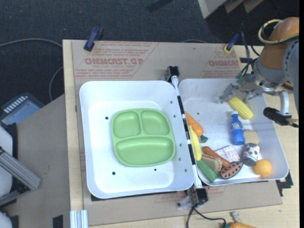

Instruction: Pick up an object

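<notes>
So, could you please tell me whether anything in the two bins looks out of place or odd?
Nothing looks spilled or damaged. The green divided plate lies flat in the left bin. The toy food is crowded along the right bin's left and lower edges, some overlapping. The tool is right at the corn cob.

Green divided plate (142,137), yellow corn (241,108), blue bottle (236,128), orange ball (262,167)

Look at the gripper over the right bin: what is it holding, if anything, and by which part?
The gripper sits over the corn cob's upper end, but an actual hold cannot be told.
</notes>
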You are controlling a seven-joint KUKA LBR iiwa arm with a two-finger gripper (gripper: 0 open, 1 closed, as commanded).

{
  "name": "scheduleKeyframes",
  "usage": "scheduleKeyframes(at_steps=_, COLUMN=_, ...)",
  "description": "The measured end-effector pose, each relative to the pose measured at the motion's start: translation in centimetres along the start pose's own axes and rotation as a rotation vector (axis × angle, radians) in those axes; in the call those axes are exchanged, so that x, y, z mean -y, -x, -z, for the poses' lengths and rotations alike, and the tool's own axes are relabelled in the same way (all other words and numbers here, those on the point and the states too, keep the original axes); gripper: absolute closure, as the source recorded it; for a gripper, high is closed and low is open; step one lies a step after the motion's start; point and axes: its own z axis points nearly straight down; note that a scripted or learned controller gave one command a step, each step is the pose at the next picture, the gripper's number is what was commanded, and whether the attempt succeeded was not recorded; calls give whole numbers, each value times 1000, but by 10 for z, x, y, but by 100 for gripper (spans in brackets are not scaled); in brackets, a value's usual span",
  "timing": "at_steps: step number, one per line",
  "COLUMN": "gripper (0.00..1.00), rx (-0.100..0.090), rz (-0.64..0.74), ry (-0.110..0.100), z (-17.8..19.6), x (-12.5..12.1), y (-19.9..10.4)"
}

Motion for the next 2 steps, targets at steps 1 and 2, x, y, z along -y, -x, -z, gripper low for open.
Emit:
scheduleKeyframes(at_steps=1, gripper=100, rx=13, rz=0, ry=9, z=11, x=-1, y=3)
scheduleKeyframes(at_steps=2, gripper=100, rx=11, rz=-3, ry=6, z=-1, x=19, y=-80)
